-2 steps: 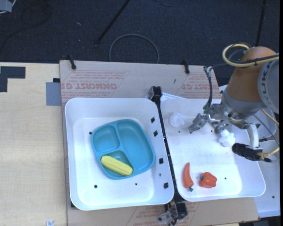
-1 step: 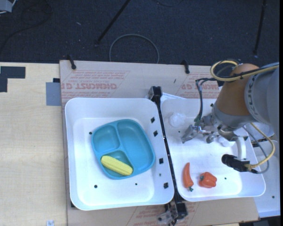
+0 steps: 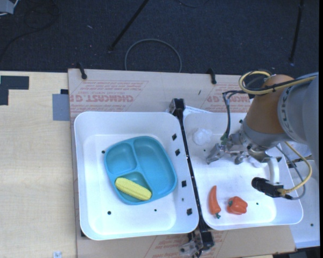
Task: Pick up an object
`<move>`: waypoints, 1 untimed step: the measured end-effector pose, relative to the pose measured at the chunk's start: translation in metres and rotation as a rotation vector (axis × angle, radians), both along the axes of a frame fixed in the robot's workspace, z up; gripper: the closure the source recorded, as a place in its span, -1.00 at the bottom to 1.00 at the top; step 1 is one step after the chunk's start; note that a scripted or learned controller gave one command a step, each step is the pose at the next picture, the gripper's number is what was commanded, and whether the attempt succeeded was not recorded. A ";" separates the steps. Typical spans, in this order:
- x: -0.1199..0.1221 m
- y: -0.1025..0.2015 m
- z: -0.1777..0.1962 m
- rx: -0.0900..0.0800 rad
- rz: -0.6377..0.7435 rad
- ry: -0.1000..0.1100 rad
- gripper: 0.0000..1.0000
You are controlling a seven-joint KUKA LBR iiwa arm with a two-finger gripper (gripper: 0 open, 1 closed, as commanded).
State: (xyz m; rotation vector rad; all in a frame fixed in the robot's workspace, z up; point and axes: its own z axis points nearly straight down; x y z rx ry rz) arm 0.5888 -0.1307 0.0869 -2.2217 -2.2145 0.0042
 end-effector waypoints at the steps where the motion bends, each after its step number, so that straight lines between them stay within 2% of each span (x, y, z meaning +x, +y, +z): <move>1: 0.000 -0.001 0.011 0.000 -0.005 0.001 1.00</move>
